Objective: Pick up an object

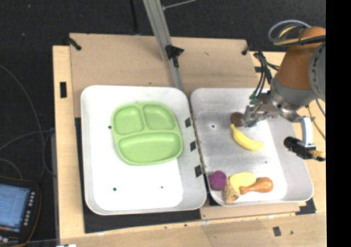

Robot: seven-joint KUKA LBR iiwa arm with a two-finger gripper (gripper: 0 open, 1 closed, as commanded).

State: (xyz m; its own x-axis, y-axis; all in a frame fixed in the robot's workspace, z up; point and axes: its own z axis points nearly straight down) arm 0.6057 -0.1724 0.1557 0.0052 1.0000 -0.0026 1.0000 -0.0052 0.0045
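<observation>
Two-finger gripper point(248, 119) low in right white bin point(219, 103) — finger state cannot tell. Yellow plastic banana point(246, 139) just at its 6 o'clock, beside small brown round object point(237, 118). Green sectioned plate point(147, 133) — left white bin point(98, 180).

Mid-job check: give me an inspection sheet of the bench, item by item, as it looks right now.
Surface: two white bins side by side, left bin and right bin.
Job's things: banana, purple piece, yellow piece and drumstick, all in the right bin.
Clutter: green divided plate in the left bin.
Grippers: gripper low over the right bin, just above the banana's top end; small brown object beside it.
Cables: loops above the arm.
Surroundings: metal pole, tablet at lower left.
</observation>
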